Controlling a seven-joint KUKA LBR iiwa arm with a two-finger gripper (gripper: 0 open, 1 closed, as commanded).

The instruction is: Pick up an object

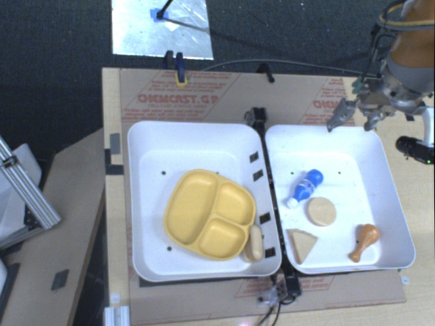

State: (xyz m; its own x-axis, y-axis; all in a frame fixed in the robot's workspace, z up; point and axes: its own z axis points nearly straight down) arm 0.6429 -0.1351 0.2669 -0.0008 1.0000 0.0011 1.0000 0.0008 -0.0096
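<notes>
**A:** You had the tabletop (380,287) carrying two white bins side by side. The left bin (153,148) held the big yellow divided tray (211,212), lying slightly askew, with a small tan bread-like piece (255,243) touching its near right corner.

**B:** And the right bin (387,175)?

**A:** That was where your likely targets lay. Going down in size: a round tan disc (321,211) near the middle, a tan wedge (301,243) just near-left of it, a brown drumstick (364,241) toward the near right wall, and a blue and white bottle (304,187) lying on its side, just beside the disc on its far left. They were loosely scattered with bare floor around most of them, which I judged would leave your claw room to come down.

**B:** Where was the claw?

**A:** Your claw (359,117) hung over the far right corner of the right bin, well apart from every object. Its two fingers (338,119) were spread and pinched nothing. I took that as a waiting pose before a descent. Nothing was picked up yet.
</notes>
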